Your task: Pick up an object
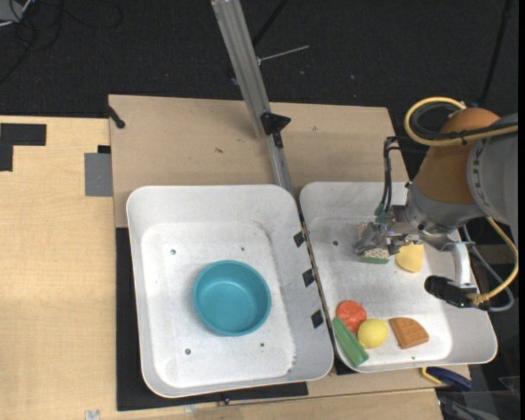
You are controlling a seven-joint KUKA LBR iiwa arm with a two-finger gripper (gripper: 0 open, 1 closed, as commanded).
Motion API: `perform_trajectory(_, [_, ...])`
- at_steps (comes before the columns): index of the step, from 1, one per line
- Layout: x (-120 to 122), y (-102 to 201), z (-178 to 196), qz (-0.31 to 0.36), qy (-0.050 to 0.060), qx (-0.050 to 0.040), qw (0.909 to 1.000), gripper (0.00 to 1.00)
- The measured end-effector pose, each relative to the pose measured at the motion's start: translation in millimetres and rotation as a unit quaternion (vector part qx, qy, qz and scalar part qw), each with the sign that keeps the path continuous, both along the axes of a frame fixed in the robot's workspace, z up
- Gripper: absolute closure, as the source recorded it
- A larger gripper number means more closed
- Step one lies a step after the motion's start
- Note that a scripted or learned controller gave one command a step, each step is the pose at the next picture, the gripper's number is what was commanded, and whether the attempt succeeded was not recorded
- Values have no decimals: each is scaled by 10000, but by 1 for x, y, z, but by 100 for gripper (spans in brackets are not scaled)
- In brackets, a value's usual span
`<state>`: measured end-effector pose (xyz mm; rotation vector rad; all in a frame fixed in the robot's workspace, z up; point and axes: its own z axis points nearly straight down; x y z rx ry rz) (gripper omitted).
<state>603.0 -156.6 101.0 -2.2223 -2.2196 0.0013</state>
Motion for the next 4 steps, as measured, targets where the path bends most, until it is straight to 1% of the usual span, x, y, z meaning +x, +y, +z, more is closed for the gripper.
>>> perform_trajectory(1, [-1,-1,63,4,-29,-5,10000,100])
perform_trajectory(2, [1,-9,123,2,-29,-6,10000,100])
perform_trajectory(3, [1,-9,124,6,-3,0,10000,100])
perform_trajectory(4, [7,42,134,24,-5,6,10000,100])
